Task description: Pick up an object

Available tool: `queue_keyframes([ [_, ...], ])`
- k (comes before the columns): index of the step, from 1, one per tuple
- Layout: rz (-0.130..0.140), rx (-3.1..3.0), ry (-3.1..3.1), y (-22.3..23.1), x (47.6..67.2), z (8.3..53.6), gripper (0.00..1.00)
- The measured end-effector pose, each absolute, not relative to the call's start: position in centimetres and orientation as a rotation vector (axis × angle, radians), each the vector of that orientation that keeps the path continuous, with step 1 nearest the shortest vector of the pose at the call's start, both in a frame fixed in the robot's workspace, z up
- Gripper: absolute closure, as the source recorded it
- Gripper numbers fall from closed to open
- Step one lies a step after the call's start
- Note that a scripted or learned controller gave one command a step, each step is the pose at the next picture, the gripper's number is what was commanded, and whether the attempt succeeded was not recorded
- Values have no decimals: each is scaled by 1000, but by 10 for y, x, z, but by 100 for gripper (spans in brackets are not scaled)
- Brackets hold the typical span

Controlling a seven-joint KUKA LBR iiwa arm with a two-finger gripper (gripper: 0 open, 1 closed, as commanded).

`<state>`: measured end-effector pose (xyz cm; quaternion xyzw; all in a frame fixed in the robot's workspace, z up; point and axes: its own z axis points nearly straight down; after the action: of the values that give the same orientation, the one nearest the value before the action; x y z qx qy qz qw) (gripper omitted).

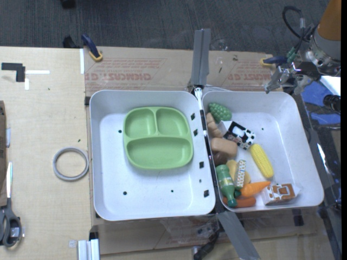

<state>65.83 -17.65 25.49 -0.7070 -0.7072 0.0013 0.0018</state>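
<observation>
Hovering at the far right corner above the right bin (303, 145), the gripper (279, 80) holds nothing, its jaw spread impossible to judge, and the toy corn cob (262, 160) lies so crowded among neighbours that a descent may snag several or slip.

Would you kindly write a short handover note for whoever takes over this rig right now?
Gripper: above the right bin's far rim, holding nothing; finger state unclear.
Things: toy corn cob, carrot, green bottle, small carton and other toy food lie in the right bin. A green divided plate sits in the left bin.
Done: nothing picked.
Left: descend, grasp one object, lift.
</observation>
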Motion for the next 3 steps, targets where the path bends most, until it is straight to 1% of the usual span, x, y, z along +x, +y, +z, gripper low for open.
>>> queue_keyframes([
  [1,6,-2286,-2150,-158,618,148,0],
  [2,-26,-2221,-2257,-140,586,107,0],
  [3,-15,-2235,-2229,-190,563,113,0],
])
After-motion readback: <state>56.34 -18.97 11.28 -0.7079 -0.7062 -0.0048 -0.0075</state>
